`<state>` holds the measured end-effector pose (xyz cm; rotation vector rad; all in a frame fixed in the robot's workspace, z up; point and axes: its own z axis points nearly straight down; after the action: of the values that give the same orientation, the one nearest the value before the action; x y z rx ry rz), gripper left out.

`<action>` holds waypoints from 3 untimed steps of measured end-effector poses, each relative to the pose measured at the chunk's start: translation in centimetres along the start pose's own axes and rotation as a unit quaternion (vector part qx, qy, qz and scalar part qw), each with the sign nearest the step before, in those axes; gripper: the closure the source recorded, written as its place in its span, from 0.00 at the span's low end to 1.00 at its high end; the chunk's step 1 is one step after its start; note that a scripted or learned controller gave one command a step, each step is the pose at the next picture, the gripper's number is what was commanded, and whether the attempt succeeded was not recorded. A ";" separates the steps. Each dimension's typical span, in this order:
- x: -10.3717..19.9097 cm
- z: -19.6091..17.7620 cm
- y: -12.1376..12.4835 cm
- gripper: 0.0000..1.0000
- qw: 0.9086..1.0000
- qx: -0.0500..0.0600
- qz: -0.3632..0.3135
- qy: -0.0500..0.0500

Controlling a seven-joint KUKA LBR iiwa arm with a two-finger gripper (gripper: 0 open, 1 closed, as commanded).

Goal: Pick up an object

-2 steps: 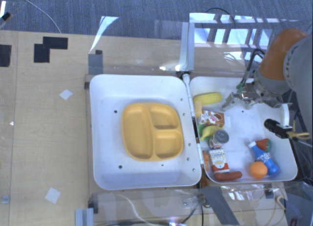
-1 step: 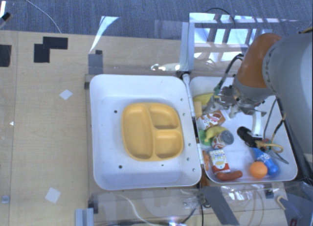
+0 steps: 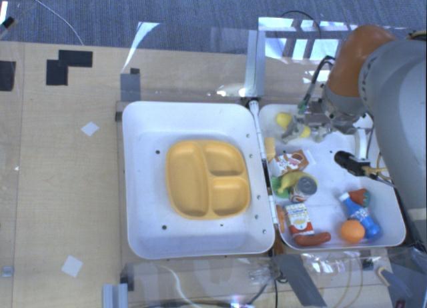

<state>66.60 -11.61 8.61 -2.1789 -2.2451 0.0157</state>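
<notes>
The gripper (image 3: 300, 129) hangs low in the right bin (image 3: 393, 233), near its far edge. I cannot tell if it grips anything. A yellow toy (image 3: 284, 120) sits just beside it at 9 o'clock. More toys crowd the bin at 6 o'clock. The left bin (image 3: 143, 167) holds a yellow tray (image 3: 207, 179) with bare room around it.

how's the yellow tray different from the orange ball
The yellow tray is large, flat and divided into compartments; the orange ball is small and round. The tray lies alone in the left bin; the ball sits among clutter in the right bin. The gripper touches neither.
</notes>
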 end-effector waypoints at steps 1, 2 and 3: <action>-1.2 0.0 0.0 0.00 1.000 0.000 -0.006 0.002; 3.3 -9.4 0.7 0.00 1.000 -0.017 0.021 -0.001; 3.2 -10.2 0.6 1.00 1.000 -0.016 0.019 -0.002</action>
<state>67.27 -8.45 18.81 -2.2381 -2.2209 -0.0154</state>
